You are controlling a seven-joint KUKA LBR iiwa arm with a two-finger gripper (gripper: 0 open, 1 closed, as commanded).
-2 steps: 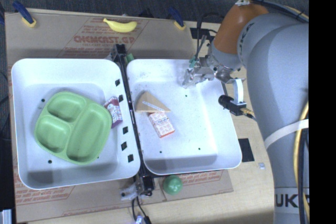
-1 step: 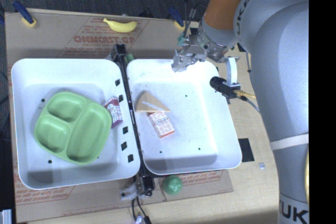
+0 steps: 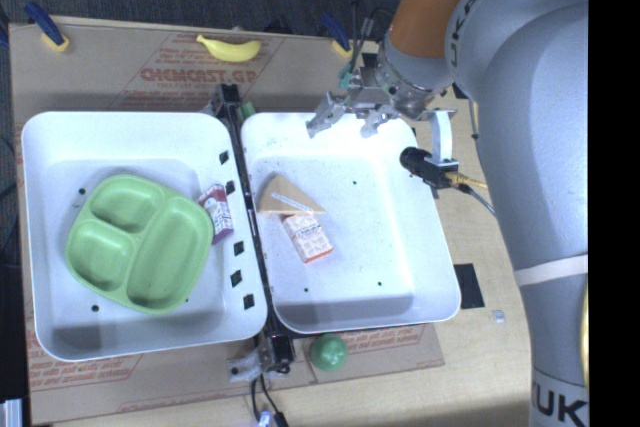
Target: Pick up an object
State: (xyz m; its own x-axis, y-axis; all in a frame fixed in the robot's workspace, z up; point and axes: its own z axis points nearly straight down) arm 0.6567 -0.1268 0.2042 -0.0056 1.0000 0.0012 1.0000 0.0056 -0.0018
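In the right bin [image 3: 420,255] lie a tan wedge-shaped block [image 3: 285,196] and a small orange and white box [image 3: 309,237] just below it, both near the bin's left side. My gripper [image 3: 347,117] hovers over the back rim of that bin, up and to the right of the wedge. Its two fingers are spread apart with nothing between them. In the left bin [image 3: 50,155] sits a green divided plate [image 3: 138,240], and a small dark red packet [image 3: 217,209] leans by the bin's right wall.
A yellow banana [image 3: 229,46] lies on the cardboard behind the bins. A green ball [image 3: 327,351] rests in front of the right bin. Blue clamps [image 3: 47,25] hold the cardboard at the back. The grey arm [image 3: 520,95] fills the right side.
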